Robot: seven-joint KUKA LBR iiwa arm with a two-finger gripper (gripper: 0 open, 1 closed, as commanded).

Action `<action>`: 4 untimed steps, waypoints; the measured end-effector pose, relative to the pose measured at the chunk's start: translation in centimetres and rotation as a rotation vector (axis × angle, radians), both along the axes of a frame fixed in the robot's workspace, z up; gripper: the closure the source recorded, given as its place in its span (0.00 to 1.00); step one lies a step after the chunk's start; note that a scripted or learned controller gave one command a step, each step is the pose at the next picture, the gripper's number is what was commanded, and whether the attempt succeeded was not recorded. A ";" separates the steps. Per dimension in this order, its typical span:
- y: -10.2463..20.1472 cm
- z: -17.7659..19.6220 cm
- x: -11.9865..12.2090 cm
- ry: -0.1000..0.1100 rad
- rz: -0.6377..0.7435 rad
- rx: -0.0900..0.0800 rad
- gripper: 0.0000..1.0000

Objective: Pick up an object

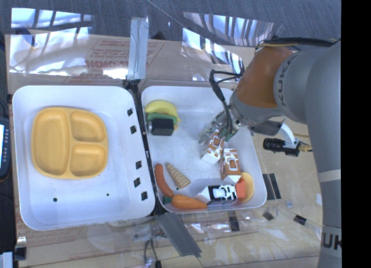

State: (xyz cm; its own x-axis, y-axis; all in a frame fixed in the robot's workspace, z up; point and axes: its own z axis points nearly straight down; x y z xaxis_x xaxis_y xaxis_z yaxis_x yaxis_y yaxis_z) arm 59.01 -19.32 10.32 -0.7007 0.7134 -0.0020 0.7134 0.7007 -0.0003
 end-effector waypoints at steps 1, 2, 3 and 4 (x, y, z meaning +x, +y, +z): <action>5.8 1.8 2.8 0.002 -0.354 0.002 1.00; 2.4 4.8 4.1 0.000 -0.247 0.000 1.00; 2.5 4.8 4.1 0.001 -0.246 0.001 0.00; -0.6 -0.9 -3.6 0.000 -0.117 0.001 0.00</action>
